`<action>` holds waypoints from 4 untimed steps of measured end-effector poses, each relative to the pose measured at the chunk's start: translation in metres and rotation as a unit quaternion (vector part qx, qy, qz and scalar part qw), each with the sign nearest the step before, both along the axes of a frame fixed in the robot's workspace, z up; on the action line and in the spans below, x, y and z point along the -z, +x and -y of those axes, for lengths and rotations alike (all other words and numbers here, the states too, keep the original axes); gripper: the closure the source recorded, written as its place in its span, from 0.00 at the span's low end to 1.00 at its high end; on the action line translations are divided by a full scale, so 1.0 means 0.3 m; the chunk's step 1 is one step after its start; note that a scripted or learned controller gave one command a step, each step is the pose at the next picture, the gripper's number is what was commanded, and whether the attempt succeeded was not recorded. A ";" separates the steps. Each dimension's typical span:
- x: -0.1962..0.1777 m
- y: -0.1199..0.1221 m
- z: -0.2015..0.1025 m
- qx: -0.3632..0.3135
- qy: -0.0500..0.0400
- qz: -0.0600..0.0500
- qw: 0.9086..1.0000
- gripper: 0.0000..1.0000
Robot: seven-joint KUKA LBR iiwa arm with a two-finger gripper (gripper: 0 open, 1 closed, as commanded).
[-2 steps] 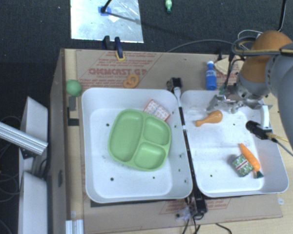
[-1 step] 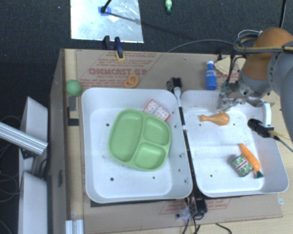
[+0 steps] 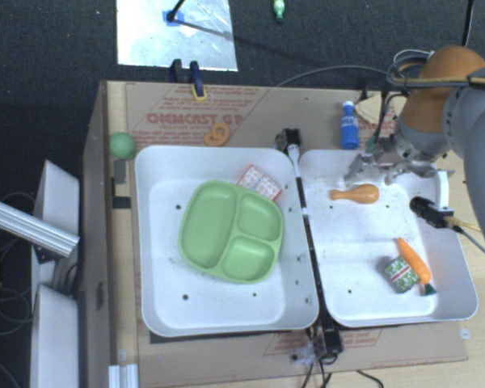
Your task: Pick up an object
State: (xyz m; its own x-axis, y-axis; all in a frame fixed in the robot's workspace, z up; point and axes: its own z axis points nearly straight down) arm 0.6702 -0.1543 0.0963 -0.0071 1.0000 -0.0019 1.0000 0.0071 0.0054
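Note:
In the right bin (image 3: 461, 297) a tan drumstick-shaped toy (image 3: 356, 193) lies near the far wall. An orange carrot (image 3: 414, 263) and a small green-and-white box (image 3: 398, 274) lie together toward the near right corner. My gripper (image 3: 377, 170) hangs over the far end of this bin, just above and behind the drumstick toy. Its metal fingers (image 3: 359, 169) are spread open with nothing between them. In the left bin (image 3: 162, 297) lies a green divided plate (image 3: 230, 230), with a small red-and-white patterned box (image 3: 259, 182) at its far edge.
A blue bottle (image 3: 349, 125) stands on the bench behind the right bin, close to my wrist. A green ball (image 3: 122, 145) sits off the left bin's far left corner. An orange ring-shaped piece (image 3: 217, 133) lies on the cardboard behind the left bin.

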 end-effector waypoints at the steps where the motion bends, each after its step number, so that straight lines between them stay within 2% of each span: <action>1: 0.037 -0.004 0.025 0.003 0.000 -0.001 1.000 0.00; 2: -0.002 0.001 0.025 0.001 0.000 0.001 1.000 1.00; 3: -0.002 0.000 0.025 0.001 0.000 0.001 1.000 0.00; 4: 0.037 -0.004 0.074 0.003 0.000 -0.001 1.000 0.00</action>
